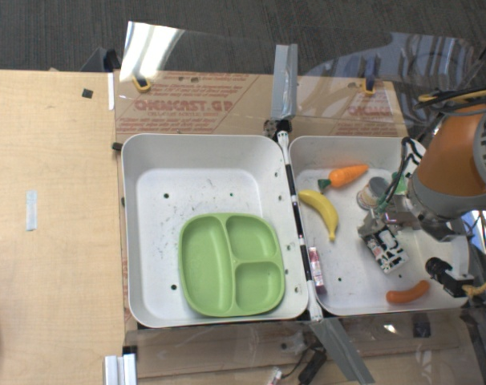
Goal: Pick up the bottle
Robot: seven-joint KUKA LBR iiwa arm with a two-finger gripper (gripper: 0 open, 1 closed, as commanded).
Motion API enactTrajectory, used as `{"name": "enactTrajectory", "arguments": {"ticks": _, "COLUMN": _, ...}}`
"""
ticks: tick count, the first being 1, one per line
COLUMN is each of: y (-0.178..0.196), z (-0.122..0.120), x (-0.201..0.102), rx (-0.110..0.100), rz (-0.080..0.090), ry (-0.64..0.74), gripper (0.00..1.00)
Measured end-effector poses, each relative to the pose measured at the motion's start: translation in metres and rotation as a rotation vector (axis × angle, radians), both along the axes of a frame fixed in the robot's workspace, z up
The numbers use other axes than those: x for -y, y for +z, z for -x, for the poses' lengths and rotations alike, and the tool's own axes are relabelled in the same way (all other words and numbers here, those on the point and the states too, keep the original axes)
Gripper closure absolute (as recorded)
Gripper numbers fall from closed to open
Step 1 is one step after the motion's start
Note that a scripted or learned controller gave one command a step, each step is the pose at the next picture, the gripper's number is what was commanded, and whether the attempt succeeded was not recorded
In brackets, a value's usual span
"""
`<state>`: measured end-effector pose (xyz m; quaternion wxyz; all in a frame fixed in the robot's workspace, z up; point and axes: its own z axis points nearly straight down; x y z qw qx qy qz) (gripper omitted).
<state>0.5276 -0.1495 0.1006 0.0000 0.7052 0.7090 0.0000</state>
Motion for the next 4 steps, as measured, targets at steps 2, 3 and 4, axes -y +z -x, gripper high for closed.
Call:
{"name": "enactTrajectory", "arguments": {"ticks": 2, "y": 0.099, "z": -0.075, "x": -0.231, "rx": -0.006, "rz": 0.005, "ry": -0.592, "gripper": 1.00}}
{"name": "enactTrajectory", "arguments": {"ticks": 3, "y": 0.043, "z": 0.052, "x": -0.277, "rx": -0.007, "rz": 0.006, "ry": -0.633, "gripper": 1.00}}
{"name": "enactTrajectory", "arguments": {"ticks": 4, "y": 0.204, "z": 0.050, "x": -0.243, "rx": -0.004, "rz": 0.005, "ry": -0.430, "gripper": 1.00}}
